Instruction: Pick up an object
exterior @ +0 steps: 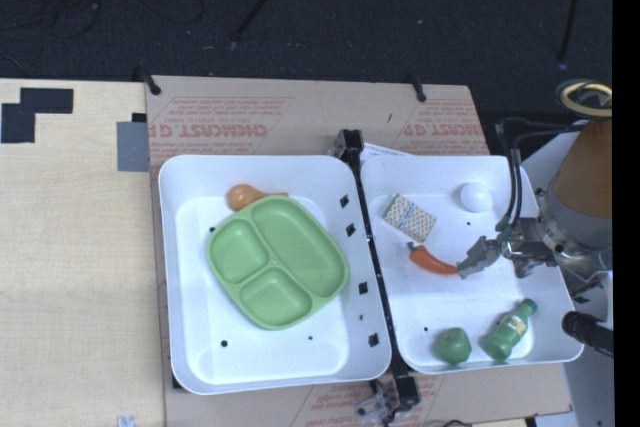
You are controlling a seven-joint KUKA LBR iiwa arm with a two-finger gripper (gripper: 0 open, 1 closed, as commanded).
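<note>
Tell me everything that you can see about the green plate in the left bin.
The green plate is a light green, rounded tray that looks like smooth plastic. Raised ridges divide it into three compartments: one long and two smaller ones. Nothing lies in them. It rests flat, open side up, turned at an angle, on the floor of the left bin, roughly in the middle. An orange object lies at its upper edge, partly behind the rim; whether they touch I cannot tell.

Object count, two white bins.
One green divided plate (pixel 278 261), one orange item (pixel 243 196), one patterned packet (pixel 410 216), one white ball (pixel 474 196), one red-orange pepper (pixel 432 260), one green round fruit (pixel 452 346), one green bottle (pixel 509 330).
</note>
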